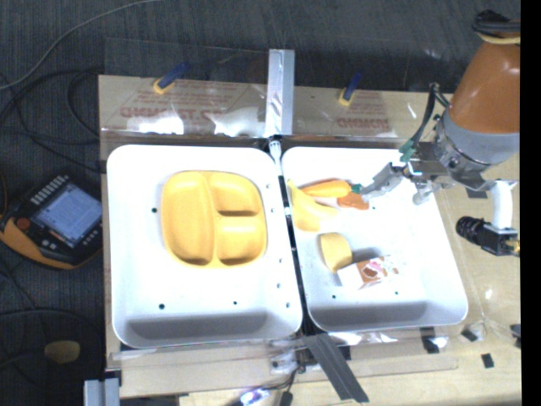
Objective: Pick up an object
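Nearest the camera, at about five o'clock in the right bin [423, 311], a small wrapped packet [373, 271] with red and white print lies flat on the white floor, touching a pale yellow block [335, 249] just to its ten o'clock. A little farther back, towards eleven o'clock of the bin, sit a banana [301, 210] against the left wall and an orange and yellow toy [334, 192] lying across it. The claw [382, 178] hangs at the bin's one o'clock, its tip close beside the right end of that orange toy, reaching in from three o'clock under the grey and orange arm [490, 91]. I cannot tell whether the claw is spread or closed, and nothing is seen between its tips.

Judged from this, the pick is not yet made: every object rests on the bin floor, and the grasp and lift remain. The orange toy looks the likely target.

The left bin [135, 311] holds a yellow divided tray [213, 216] at its middle, with bare white floor all round. In the right bin the open room lies at three to six o'clock; the banana is crowded by the dividing wall. At twelve o'clock, farthest off, a clear sheet [254, 108] clipped to the tabletop [118, 87] stands behind both bins.
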You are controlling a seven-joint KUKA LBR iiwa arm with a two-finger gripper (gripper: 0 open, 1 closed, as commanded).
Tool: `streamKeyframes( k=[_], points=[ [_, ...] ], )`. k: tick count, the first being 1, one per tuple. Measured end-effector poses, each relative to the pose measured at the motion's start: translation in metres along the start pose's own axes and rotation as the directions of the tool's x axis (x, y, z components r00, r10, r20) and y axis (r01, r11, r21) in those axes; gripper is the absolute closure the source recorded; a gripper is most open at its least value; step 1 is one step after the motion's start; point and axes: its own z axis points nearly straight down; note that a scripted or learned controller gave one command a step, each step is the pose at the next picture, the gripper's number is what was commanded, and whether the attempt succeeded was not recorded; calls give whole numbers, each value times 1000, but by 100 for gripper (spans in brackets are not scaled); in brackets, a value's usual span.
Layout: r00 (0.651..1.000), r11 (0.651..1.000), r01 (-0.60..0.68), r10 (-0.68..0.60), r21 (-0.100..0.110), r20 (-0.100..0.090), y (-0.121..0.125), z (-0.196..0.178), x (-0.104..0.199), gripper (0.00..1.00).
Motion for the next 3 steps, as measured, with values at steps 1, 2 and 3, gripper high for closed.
streamKeyframes(
  k=[1,2,3],
  points=[
    [999,999,-38,38,1,0,36,161,-6,0],
    [993,993,-122,122,-1,3,101,185,-7,0],
    [997,997,-74,74,17,0,115,185,-57,0]
  ],
)
